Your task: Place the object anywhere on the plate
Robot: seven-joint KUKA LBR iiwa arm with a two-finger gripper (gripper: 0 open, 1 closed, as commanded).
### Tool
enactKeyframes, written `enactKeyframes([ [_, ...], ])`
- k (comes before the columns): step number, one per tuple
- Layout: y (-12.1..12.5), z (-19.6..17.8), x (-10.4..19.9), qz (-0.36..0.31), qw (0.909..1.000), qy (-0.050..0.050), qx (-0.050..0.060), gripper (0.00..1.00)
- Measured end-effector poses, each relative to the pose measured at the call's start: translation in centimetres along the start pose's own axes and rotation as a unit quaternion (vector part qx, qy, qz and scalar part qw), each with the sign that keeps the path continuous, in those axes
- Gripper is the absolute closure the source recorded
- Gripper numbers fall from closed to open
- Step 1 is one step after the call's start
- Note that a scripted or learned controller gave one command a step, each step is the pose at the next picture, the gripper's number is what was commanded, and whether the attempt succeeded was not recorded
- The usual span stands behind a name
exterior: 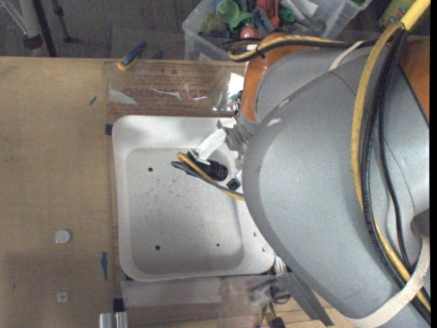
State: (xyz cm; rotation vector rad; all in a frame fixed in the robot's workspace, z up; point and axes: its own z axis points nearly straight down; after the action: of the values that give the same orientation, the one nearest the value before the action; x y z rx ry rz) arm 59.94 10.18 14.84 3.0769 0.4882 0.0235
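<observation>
Camera view: the grey arm (328, 169) leans in from the right over the white bin (171, 224) on the tabletop (54, 149). Its bulk hides most of the tool (235, 157), so I can't tell if it's spread or pressed together, or where the object and plate sit. My take: if it's got the object, keep it level, come down slowly over the plate's middle, and release only once it's resting.
</observation>
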Motion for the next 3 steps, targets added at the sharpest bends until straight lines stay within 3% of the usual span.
enactKeyframes([
  [1,-6.7,4.8,4.1,0.021,0.9997,-0.004,0.014,1.0],
  [2,-4.0,5.8,7.3,0.056,0.9983,-0.004,0.014,1.0],
  [3,-11.4,5.6,6.0,0.001,0.9999,-0.001,0.016,1.0],
])
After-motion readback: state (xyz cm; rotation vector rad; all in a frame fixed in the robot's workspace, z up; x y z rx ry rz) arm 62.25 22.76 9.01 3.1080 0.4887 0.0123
